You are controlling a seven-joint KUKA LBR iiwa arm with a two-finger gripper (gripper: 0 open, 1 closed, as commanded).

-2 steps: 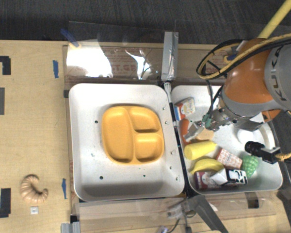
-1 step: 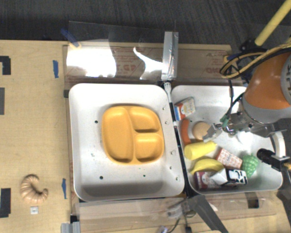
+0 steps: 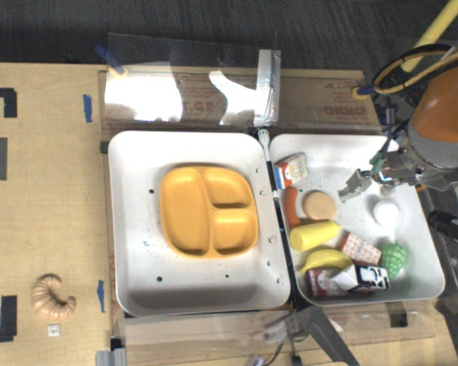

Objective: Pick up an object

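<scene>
Yellow divided tray (image 3: 208, 210) in left bin (image 3: 130, 227); right bin (image 3: 424, 277) (arm's side) crowded with toy food.

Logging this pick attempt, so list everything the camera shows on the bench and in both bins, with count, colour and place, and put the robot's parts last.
Left bin: 1, white, bench centre.
Divided tray: 1, yellow, in the left bin.
Right bin: 1, white, beside the left bin.
Carton: 1, red and white, right bin's upper left.
Sausage: 1, orange-red, along the right bin's left wall.
Round bun: 1, tan, beside the sausage.
Yellow items: 2, stacked at lower left of the right bin.
Egg: 1, white, right bin's right side.
Green item: 1, lower right.
Croissant: 1, tan, on the bench at far left.
Gripper: 1, grey, above the right bin.
</scene>
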